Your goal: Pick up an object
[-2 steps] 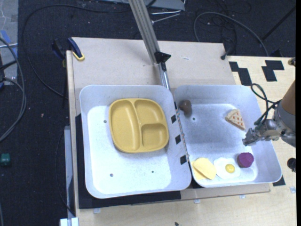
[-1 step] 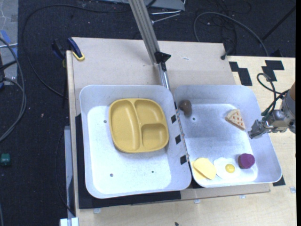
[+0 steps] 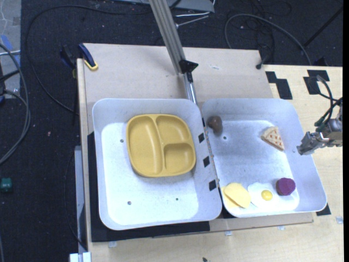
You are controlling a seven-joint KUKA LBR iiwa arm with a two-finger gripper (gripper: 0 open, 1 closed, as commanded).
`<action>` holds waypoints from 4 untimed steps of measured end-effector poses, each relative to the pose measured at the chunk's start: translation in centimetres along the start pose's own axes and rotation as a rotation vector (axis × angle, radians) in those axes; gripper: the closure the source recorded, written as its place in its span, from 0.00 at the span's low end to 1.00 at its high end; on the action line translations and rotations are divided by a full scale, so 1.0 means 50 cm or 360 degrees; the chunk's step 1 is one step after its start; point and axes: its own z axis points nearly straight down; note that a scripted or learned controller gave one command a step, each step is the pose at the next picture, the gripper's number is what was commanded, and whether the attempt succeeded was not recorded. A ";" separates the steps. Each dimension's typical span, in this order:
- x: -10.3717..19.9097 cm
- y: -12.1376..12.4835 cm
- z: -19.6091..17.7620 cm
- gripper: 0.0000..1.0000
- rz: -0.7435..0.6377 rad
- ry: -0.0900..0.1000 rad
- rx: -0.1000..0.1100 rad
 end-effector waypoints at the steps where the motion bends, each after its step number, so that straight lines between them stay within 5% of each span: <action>1: 0.110 0.034 -0.012 1.00 -0.0008 0.0007 0.0005; 4: 0.410 0.106 0.020 1.00 -0.0007 0.0007 0.0013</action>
